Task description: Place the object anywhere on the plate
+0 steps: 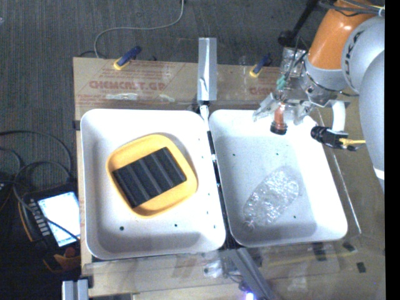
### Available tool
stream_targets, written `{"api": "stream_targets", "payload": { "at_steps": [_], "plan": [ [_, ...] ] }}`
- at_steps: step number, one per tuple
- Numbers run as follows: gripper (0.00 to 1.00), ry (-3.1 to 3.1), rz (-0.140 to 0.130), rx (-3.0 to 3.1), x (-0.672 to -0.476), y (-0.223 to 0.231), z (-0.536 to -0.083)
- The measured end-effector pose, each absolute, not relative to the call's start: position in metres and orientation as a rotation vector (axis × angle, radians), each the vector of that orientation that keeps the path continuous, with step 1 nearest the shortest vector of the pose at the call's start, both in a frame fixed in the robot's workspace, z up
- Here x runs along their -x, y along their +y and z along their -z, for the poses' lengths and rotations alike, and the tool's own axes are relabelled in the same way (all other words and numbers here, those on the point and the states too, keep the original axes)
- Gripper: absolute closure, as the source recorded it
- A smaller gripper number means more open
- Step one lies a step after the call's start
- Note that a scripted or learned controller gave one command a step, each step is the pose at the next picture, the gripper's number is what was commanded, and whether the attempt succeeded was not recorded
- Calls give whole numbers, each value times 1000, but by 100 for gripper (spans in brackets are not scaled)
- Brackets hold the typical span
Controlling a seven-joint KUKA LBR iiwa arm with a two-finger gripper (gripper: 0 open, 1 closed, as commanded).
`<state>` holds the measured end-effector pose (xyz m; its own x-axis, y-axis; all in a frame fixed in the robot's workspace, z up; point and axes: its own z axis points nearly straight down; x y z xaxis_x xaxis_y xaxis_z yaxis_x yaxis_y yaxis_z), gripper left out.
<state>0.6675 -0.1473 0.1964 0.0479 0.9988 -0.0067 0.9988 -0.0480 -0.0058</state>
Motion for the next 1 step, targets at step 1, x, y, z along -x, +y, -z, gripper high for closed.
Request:
{"api": "stream_targets", "payload": {
  "at_steps": [1],
  "plan": [
    [100,2247,8,-2193,-668,-157,-266]
  ]
}}
